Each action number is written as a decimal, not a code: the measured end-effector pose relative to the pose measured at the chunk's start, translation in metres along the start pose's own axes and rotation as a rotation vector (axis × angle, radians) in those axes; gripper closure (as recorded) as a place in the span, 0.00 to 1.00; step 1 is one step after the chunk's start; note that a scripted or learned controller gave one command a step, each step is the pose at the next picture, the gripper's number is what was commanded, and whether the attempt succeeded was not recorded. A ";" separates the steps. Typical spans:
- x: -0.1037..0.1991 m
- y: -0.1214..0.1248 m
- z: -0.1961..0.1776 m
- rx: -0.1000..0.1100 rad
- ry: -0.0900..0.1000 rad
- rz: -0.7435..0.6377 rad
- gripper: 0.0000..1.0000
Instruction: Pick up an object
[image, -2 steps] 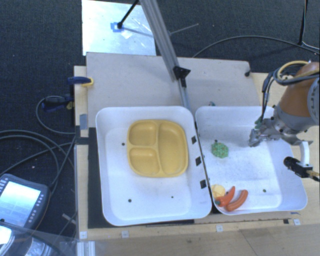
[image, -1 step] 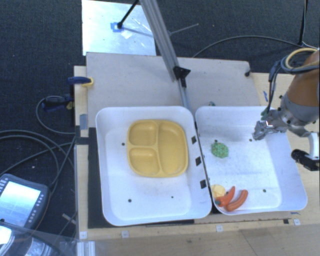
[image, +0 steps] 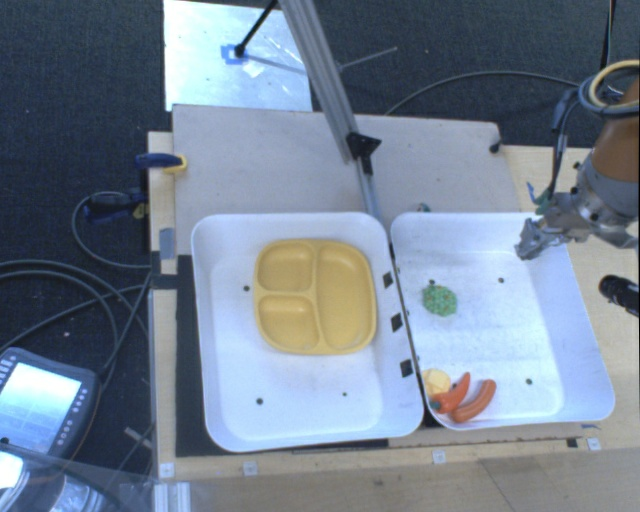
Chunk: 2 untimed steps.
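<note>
Two shallow white bins sit side by side on the pale bench (image: 300, 160), smooth plastic with rounded corners and small dark dots on their floors. Over in the left bin (image: 225, 330) lies a yellow tray (image: 315, 296), a rounded square of glossy plastic moulded into three compartments, one tall at its three o'clock side and two smaller ones stacked at nine o'clock.

Now the right bin (image: 540, 330): near its middle sits a green lump (image: 439, 299), bumpy and roundish. Down at the bin's seven o'clock corner there's a little cluster: a small yellow knobbly piece (image: 436, 380) touching an orange carrot-like stick (image: 455, 391), and just beside that a smooth reddish sausage shape (image: 475, 400), both lying at a slant.

And the arm (image: 615, 150) comes in at the view's two o'clock, grey metal with an orange band. Its gripper (image: 530, 243) hangs over the right bin's one o'clock corner, near the rim, well apart from the green lump and the cluster. Whether the fingers are apart or together, I cannot tell from this angle; nothing shows between them.

A grey metal pole (image: 325, 75) slants across the bench at twelve o'clock.
</note>
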<state>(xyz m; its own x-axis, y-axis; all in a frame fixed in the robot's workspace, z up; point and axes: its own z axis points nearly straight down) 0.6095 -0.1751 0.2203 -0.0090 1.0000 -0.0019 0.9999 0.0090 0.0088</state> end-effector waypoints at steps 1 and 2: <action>0.000 0.002 -0.044 0.001 0.000 0.000 1.00; 0.054 -0.012 -0.050 0.007 0.004 -0.002 1.00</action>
<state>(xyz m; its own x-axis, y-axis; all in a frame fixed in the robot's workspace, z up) 0.5968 -0.1216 0.2703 -0.0113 0.9999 0.0020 0.9999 0.0113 0.0017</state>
